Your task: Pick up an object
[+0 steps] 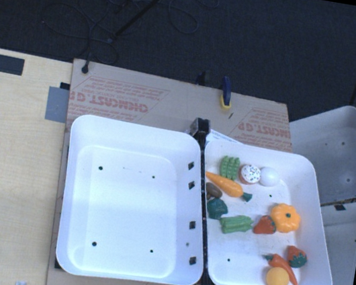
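Observation:
The right bin (pixel 321 210) holds several toy foods. At its back lie a green ribbed vegetable (pixel 230 167), a white speckled piece (pixel 250 174) and a white egg (pixel 269 177). In front of them, a carrot (pixel 226 186) lies slantwise near the divider, beside a brown piece (pixel 213 191) and a dark teal piece (pixel 216 208). Mid-bin are a green pepper (pixel 236 224), a red strawberry (pixel 264 225) and an orange pumpkin (pixel 285 218). By the front right corner sit a red-and-green piece (pixel 295 257), a small carrot (pixel 284 265) and a yellow-orange ball (pixel 276 279).
The left bin (pixel 126 204) adjoins the right one along a black divider (pixel 198 203). Both rest on cardboard (pixel 151 103) over a wooden bench (pixel 4 162). A blue clamp (pixel 226 94) grips the cardboard's back edge. A grey metal tray (pixel 330 151) lies to the right.

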`<state>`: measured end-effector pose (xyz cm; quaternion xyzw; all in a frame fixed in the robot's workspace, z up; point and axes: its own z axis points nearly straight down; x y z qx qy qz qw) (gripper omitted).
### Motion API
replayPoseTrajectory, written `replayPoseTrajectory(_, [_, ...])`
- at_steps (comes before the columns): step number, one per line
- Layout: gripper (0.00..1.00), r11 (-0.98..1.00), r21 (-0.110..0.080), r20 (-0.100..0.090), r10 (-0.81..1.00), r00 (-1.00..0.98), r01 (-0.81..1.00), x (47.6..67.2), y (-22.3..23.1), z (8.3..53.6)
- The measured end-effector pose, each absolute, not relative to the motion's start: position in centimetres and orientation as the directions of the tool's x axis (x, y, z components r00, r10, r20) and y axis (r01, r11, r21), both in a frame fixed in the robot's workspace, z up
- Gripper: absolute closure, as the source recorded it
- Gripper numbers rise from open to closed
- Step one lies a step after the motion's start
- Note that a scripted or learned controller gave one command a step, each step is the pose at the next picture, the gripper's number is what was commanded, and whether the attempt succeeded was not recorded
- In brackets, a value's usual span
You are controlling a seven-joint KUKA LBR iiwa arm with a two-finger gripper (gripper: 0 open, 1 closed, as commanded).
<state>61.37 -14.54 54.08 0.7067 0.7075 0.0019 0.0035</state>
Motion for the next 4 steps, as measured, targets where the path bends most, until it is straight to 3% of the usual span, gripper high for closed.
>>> replayPoseTrajectory(1, [1.0, -0.004, -0.006, -0.002, 1.0, 0.004, 1.0, 64.4, -21.6, 53.6])
replayPoseTrajectory(2, [1.0, 0.003, -0.015, 0.006, 1.0, -0.003, 1.0, 64.3, -17.2, 41.2])
replayPoseTrajectory(3, [1.0, 0.004, 0.008, -0.003, 1.0, -0.004, 1.0, 64.4, -17.3, 54.3])
replayPoseTrajectory(4, [1.0, 0.007, -0.017, 0.006, 1.0, -0.007, 1.0, 64.3, -8.1, 38.5])
